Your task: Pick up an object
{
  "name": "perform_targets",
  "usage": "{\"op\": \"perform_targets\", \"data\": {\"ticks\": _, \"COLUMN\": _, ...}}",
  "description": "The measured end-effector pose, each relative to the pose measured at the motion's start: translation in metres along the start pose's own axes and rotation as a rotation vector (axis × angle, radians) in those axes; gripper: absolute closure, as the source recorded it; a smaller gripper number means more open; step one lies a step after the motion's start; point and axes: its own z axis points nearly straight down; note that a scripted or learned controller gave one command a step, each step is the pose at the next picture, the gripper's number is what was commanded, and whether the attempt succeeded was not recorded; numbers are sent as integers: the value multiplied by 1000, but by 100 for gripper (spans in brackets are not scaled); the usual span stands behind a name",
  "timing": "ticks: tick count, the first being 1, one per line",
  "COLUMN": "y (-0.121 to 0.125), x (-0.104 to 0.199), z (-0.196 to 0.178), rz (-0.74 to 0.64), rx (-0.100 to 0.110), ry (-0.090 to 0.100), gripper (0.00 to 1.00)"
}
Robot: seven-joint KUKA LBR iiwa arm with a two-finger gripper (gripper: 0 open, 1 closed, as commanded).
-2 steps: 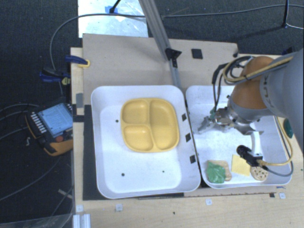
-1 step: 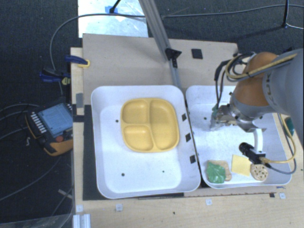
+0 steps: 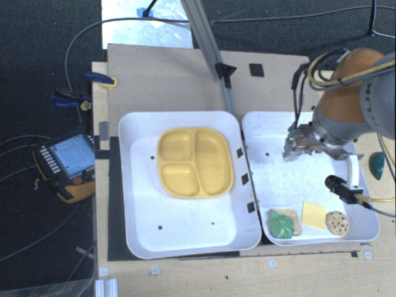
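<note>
**Flat toy food waiting along the right bin's near edge**

A cardboard-topped bench is bearing two white bins (image 3: 185,240). The gripper (image 3: 301,142) is hovering mid-right-bin, its state unreadable. The yellow cheese slice (image 3: 314,215), likely light, stiff and thin, is lying near the cookie (image 3: 336,223); edge pinching seems best.

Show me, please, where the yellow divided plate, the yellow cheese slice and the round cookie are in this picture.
yellow divided plate (image 3: 195,163): camera view, on the ridge where its compartments meet.
yellow cheese slice (image 3: 314,215): camera view, middle of the slice.
round cookie (image 3: 337,223): camera view, centre of its speckled top.
</note>
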Motion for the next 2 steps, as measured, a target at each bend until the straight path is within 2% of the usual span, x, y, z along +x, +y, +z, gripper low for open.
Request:
{"op": "perform_targets", "data": {"ticks": 1, "y": -8, "x": -1, "z": -56, "rz": 0, "rx": 0, "ry": 0, "gripper": 100}}
{"op": "perform_targets", "data": {"ticks": 2, "y": -7, "x": -1, "z": -56, "rz": 0, "rx": 5, "ry": 1, "gripper": 100}}
